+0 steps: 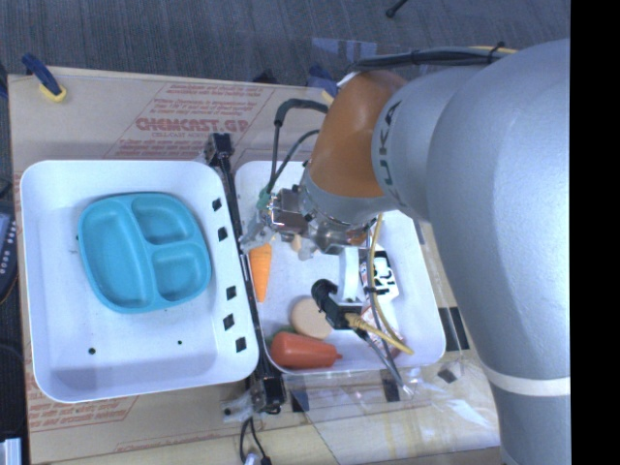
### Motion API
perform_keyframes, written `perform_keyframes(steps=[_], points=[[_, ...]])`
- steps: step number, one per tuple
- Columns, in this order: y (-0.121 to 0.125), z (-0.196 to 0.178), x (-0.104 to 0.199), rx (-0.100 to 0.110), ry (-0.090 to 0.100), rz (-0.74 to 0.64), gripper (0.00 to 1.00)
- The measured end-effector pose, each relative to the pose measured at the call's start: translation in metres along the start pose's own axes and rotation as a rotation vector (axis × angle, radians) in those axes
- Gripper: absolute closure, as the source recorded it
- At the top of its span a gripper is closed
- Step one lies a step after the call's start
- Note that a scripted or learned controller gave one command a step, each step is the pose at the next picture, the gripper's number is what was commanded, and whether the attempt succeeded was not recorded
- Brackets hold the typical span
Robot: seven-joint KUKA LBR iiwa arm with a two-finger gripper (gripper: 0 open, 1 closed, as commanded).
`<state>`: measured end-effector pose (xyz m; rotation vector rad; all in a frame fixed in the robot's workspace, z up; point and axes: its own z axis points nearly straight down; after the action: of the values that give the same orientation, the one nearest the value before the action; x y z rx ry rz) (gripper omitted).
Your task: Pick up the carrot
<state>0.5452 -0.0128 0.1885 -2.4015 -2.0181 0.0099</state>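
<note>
Underneath: a bench [145,114] under a brown sheet with red print; dark carpet [194,17] beyond its far edge; a blue clamp [44,76] at the far left corner.
Bins: two, white, side by side; right bin [426,303], left bin [39,260].
Gripper [276,216]: low in the right bin, close to the shared wall; spread or closed, cannot tell.
Carrot [260,274]: just nearside of the gripper, along the shared wall, thick end toward it; contact cannot be told.
Past the carrot: a beige disc [308,318] and a red piece [302,351], touching each other.
Left of the gripper: a blue plate [145,250], well apart, in the left bin.
Overhead: the arm [465,163] hides the right bin's right side.
</note>
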Motion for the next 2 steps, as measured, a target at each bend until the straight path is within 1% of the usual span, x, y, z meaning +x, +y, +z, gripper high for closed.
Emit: perform_keyframes(steps=[2], points=[[0.0000, 0.0000, 0.0000, 0.000, 0.000, 0.000, 0.00]])
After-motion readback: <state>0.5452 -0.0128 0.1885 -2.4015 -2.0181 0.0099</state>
